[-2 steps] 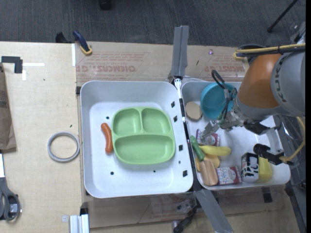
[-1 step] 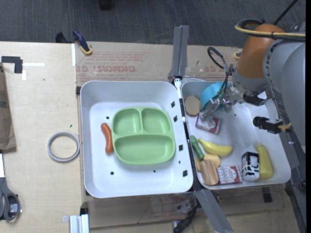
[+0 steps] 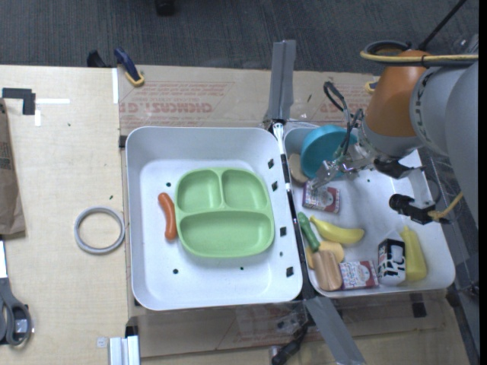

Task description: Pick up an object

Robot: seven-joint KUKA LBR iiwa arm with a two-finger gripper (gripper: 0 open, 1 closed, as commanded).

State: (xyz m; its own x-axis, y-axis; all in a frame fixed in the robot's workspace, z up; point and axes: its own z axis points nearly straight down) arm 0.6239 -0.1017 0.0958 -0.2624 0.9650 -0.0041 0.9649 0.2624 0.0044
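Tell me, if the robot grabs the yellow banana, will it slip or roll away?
The banana is curved and lies flat on the right bin floor, so it probably won't roll far. Its skin looks smooth and shiny, likely plastic, so it could slip. It looks light. The green thing touching its end may get nudged.

A robotics lab or test cell, seen from above. A pale wooden bench (image 3: 61,158) stands on dark grey carpet (image 3: 228,10), with a sheet of printed cardboard (image 3: 190,97) laid under two shallow white bins (image 3: 141,219) set side by side, and a grey industrial robot arm (image 3: 449,105) with an orange band reaches in from the right. The right bin (image 3: 380,196) holds a jumble of toy food and small packets, while a roll of tape (image 3: 99,229), a blue clamp (image 3: 129,65) and scissors (image 3: 14,318) lie about the bench.
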